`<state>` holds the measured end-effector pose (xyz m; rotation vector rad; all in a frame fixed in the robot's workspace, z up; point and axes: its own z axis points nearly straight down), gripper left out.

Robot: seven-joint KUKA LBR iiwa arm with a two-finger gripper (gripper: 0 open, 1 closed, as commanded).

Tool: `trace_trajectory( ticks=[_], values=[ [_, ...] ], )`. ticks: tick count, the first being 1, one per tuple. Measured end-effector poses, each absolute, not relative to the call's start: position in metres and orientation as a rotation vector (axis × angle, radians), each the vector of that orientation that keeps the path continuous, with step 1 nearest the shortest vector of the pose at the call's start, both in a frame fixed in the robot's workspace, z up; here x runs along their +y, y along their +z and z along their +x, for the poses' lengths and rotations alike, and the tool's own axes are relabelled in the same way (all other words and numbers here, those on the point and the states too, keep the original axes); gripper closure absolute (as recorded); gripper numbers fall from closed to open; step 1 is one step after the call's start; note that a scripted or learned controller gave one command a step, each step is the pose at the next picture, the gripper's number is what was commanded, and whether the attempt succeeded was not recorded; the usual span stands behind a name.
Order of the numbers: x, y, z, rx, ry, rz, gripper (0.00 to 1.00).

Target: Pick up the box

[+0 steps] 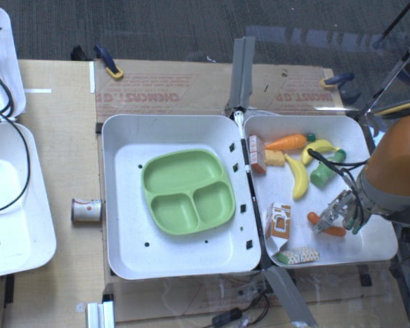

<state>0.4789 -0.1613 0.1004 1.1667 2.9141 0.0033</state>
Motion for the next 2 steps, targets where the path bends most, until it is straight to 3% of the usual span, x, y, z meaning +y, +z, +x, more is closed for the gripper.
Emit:
trace_trajectory(
  ticks=[1,2],
  values=[
    [-0.161,0.1,0.479,2.915,0.003,1.166,0.0],
    [-0.198,0.092,0.518,2.767,-0.001,1.484,0.0]
  ],
)
